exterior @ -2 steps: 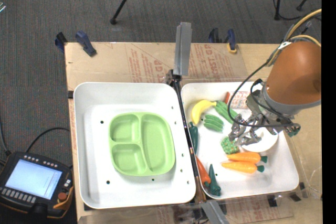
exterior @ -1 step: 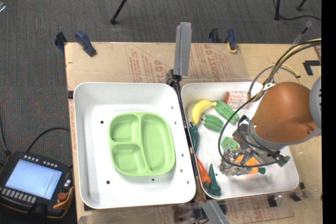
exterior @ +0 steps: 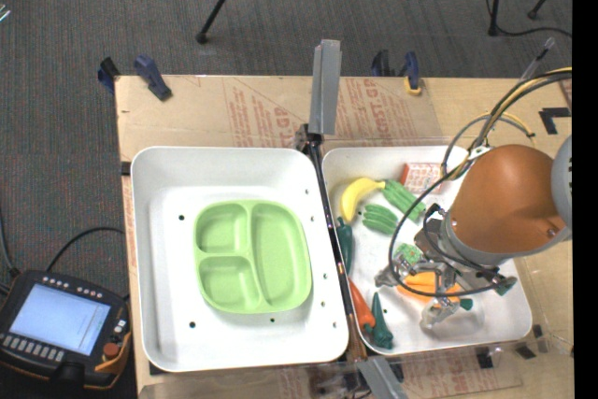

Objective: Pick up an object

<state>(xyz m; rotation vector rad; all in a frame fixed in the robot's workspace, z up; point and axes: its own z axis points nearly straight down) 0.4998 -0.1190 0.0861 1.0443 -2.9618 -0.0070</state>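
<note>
Gripper amid crowded toy vegetables

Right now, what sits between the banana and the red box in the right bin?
In the camera view, a green toy vegetable lies between the banana and the red box, with a second green piece just below it.

Red printed lettering runs across the cardboard sheet under the bins, upside down and too blurred to read.
</note>
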